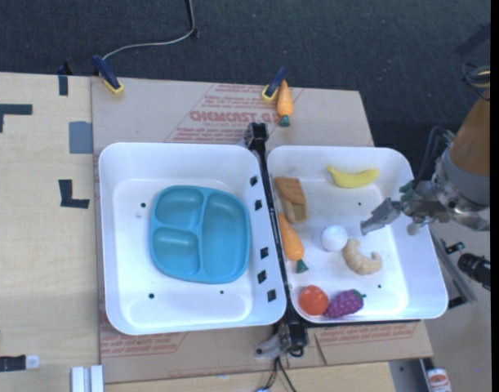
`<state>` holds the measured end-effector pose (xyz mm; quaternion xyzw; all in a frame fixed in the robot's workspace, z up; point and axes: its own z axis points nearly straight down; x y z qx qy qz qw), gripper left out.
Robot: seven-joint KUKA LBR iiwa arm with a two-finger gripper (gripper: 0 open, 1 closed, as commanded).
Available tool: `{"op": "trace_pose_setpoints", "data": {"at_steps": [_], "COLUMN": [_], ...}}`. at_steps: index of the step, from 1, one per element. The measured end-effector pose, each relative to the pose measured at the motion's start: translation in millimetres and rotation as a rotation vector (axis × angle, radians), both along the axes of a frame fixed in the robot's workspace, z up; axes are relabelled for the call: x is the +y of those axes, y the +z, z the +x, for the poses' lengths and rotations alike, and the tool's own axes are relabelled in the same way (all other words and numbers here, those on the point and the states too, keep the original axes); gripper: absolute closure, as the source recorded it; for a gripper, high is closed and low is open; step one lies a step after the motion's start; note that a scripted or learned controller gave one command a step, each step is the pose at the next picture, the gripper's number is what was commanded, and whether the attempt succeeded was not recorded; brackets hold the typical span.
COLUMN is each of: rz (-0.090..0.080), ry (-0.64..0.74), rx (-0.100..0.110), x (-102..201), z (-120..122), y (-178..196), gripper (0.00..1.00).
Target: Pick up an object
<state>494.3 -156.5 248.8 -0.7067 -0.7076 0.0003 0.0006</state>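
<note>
Grey metal tool [378, 217], fingers spread wide, hovers beside curved croissant [362, 258].

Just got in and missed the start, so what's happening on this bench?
A grey arm reaches in from the right over the right bin, its gripper above the bin floor with nothing visible between its fingers. Nearest it lie a white ball and a croissant; a banana, bread, carrot, tomato and grapes lie around. The left bin holds a blue divided plate.

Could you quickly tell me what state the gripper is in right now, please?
Gripper: over the right bin, above the croissant, holding nothing; open or closed cannot be told.
</note>
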Motion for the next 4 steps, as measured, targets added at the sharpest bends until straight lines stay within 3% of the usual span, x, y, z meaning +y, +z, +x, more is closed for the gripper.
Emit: {"op": "trace_pose_setpoints", "data": {"at_steps": [1, 2, 3, 4], "rz": [0.000, 0.000, 0.000, -0.001], "ry": [0.001, 0.000, 0.000, 0.000], "rx": [0.001, 0.002, 0.000, -0.002], "x": [45.6, 63.2, 46.0, 61.9], "z": [62.0, 128.8, 155.1, 174.5], "y": [-55.3, -135.9, -156.1, -163.4], "gripper": [0.00, 0.00, 0.00, 0.00]}}
